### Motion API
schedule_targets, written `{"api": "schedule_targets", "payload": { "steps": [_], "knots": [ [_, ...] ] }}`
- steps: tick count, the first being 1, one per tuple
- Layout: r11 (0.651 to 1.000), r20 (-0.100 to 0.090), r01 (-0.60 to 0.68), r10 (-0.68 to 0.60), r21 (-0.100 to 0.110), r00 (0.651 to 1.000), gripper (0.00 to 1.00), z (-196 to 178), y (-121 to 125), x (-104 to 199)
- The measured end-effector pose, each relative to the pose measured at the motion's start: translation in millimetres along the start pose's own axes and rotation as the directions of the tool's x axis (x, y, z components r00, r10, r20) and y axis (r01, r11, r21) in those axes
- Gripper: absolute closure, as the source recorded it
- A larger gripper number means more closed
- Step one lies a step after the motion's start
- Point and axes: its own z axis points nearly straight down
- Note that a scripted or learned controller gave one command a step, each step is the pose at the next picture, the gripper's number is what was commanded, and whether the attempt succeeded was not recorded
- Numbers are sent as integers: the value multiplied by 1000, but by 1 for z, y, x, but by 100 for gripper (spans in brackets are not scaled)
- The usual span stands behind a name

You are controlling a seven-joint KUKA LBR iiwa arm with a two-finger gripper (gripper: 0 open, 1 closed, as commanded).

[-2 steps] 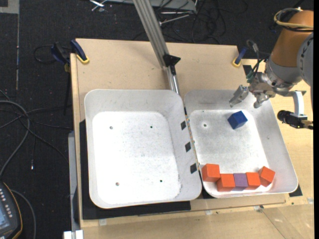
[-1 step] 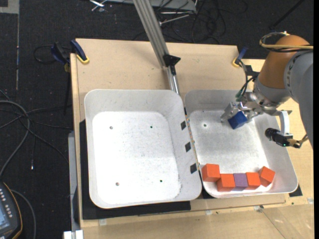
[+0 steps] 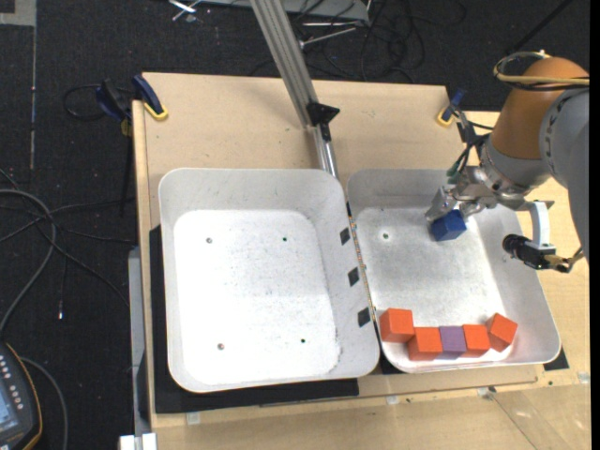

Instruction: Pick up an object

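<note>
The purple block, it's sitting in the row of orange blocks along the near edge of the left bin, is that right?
Not quite: the camera view shows the purple block in the row of orange blocks along the near edge of the right bin, not the left bin.

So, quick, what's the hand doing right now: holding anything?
Hand: closed on the blue block, above the right bin.
</note>
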Motion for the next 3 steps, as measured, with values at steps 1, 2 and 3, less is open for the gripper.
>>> {"api": "schedule_targets", "payload": {
  "steps": [1, 2, 3],
  "knots": [
    [1000, 3, 1, -1, -8, 1000, 100, 5, -65, 58],
    [1000, -3, 6, -6, -4, 1000, 100, -93, -85, 132],
    [1000, -1, 3, -3, 1, 1000, 100, -89, -56, 142]
  ]
}}
